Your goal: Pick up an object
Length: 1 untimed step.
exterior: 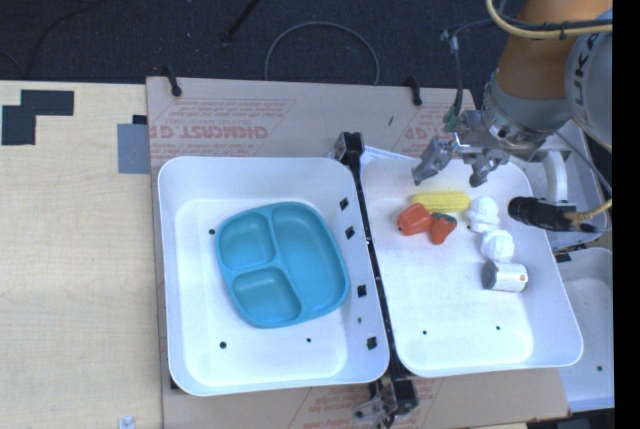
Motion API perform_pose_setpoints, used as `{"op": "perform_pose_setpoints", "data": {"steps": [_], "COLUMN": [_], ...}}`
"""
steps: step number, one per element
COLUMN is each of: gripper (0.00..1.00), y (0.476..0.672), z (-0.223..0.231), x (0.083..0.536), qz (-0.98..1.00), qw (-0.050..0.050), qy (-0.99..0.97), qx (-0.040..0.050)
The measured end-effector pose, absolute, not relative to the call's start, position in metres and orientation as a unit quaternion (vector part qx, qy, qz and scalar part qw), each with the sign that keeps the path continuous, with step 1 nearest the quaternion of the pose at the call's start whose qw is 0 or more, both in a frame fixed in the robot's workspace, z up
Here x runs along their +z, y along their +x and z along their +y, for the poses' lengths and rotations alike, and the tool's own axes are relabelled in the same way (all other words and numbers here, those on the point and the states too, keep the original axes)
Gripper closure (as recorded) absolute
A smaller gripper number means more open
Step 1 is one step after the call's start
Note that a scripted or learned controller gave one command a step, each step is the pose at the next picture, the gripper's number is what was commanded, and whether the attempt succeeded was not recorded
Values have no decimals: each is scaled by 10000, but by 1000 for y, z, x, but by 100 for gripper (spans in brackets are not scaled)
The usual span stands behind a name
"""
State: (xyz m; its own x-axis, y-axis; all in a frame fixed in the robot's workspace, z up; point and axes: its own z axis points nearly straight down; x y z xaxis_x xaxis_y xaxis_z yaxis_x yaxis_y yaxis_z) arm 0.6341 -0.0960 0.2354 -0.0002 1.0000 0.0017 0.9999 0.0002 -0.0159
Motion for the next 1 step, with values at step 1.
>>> {"op": "perform_pose_setpoints", "data": {"steps": [1], "gripper": [0], "y": [636], "z": [-96], "x": [243], "qz": [-7077], "qw": [14], "qy": [-7065], "qx": [9]}}
